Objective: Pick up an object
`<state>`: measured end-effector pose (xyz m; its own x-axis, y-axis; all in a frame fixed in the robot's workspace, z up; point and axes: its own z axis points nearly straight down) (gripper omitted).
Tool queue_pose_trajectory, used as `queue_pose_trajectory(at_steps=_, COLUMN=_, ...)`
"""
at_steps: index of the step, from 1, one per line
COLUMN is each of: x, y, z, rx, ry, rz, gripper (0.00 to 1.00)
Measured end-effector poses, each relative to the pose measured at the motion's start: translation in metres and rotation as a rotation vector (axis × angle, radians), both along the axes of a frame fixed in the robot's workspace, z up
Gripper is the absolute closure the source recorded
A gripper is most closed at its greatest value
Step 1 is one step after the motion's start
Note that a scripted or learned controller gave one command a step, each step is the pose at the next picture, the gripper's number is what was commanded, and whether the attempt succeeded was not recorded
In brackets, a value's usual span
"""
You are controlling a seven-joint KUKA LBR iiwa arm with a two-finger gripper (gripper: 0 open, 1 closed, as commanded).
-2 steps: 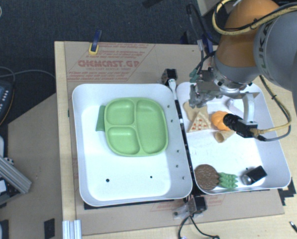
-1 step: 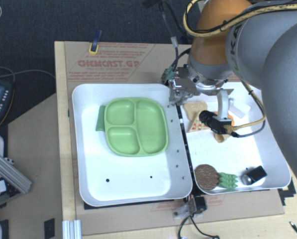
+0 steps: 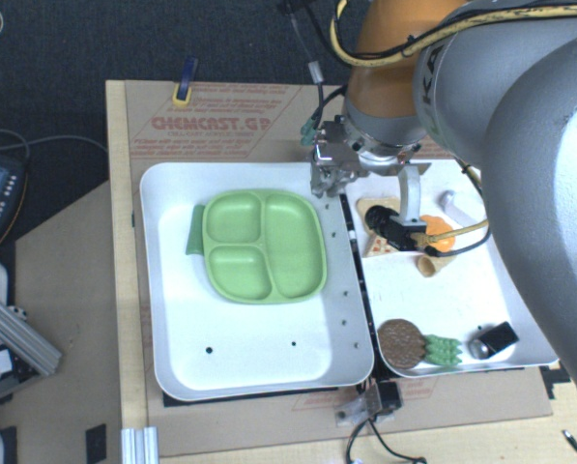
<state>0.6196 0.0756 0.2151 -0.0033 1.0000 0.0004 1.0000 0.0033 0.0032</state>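
Several loose things lie in the bins, and two of them are close to your gripper (image 3: pixel 327 184). The green divided plate (image 3: pixel 265 246) lies flat in the left bin (image 3: pixel 259 361), near the gripper at its 8 o'clock. The toy pizza slice (image 3: pixel 375 246) lies in the right bin (image 3: pixel 467 298), near the gripper at its 4 o'clock. The gripper itself hangs over the wall where the two bins meet, toward their 12 o'clock end. You cannot tell from this view whether it is released or clenched.

A darker green flat piece (image 3: pixel 193 232) sticks out from under the plate's 9 o'clock edge. At 3 o'clock from the pizza slice you see an orange piece (image 3: pixel 443 236), with a tan stub (image 3: pixel 428 264) just beside it at its 6 o'clock. A small pale piece (image 3: pixel 448 202) sits toward the bin's 12 o'clock side, too small to name. Along the right bin's 6 o'clock edge a toy pineapple (image 3: pixel 400 341) lies on its side, leaves pointing to 3 o'clock. A small black-and-silver object (image 3: pixel 492 341) is near those leaves.

Under the bins, the brown board (image 3: pixel 133 288) reads "CHEMCAST GP" (image 3: pixel 211 122) in red. The finer lines below that are not legible. A blue-and-yellow clamp (image 3: pixel 184 83) grips the board's 12 o'clock edge.
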Motion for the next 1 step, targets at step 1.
queue_pose_trajectory(at_steps=1, x=0.0078, y=-0.0047, z=0.0172, rx=0.000, ry=-0.001, rz=-0.001, gripper=1.00)
